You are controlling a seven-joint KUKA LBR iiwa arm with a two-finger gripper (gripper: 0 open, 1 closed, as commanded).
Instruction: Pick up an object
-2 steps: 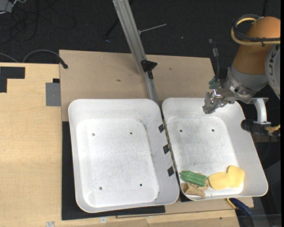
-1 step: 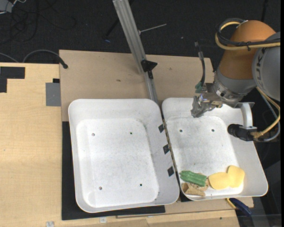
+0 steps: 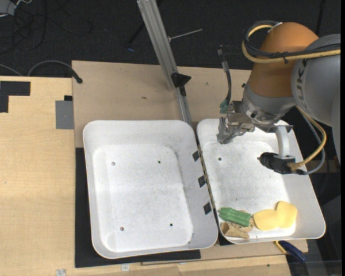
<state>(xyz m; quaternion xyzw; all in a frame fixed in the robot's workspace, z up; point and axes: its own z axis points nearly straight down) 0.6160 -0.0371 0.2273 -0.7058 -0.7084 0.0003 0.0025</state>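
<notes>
A green object [image 3: 236, 215], a yellow heart-shaped object [image 3: 275, 217] and a small tan object [image 3: 237, 230] lie together at the near edge of the right bin [image 3: 250, 171]. My gripper [image 3: 226, 132] hangs over the far left corner of that bin, well away from those objects. Nothing shows between its fingers from this angle. The arm with its orange band [image 3: 287, 45] comes in from the upper right.
The left bin [image 3: 141, 186] sits beside the right one, joined by black clips [image 3: 201, 180]. A slanted metal rail [image 3: 161, 45] rises behind the bins. A black cable end [image 3: 276, 161] hangs over the right bin's right side.
</notes>
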